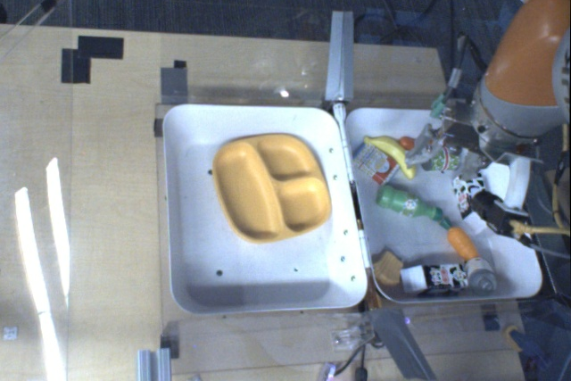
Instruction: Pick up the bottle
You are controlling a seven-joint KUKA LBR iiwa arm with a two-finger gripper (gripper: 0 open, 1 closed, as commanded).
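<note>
Start at the gripper [434, 144]: it sits low over the upper part of the right bin [526, 285], in a tight cluster of items, and you cannot tell from this slanted overhead view how far it is open or whether anything sits in it. Treat it as holding nothing. A banana [389, 148] lies just to its left, and a small green-labelled container [443, 161] lies just beneath it; contact with either cannot be confirmed. The green bottle [409, 204], the likeliest target, lies on its side nearer the bin's middle, below the gripper and apart from it, neck pointing toward the right. A second bottle [435, 278], black and white, lies along the bin's near wall, with an orange item [462, 243] between the two. Because both bottles lie flat, expect either to roll under an off-centre pinch; you should approach across the body, not along it. The arm [533, 45] reaches in from the right, over the bin's far corner. The left bin [178, 281] holds a yellow tray [271, 186], well apart from the work.
</note>
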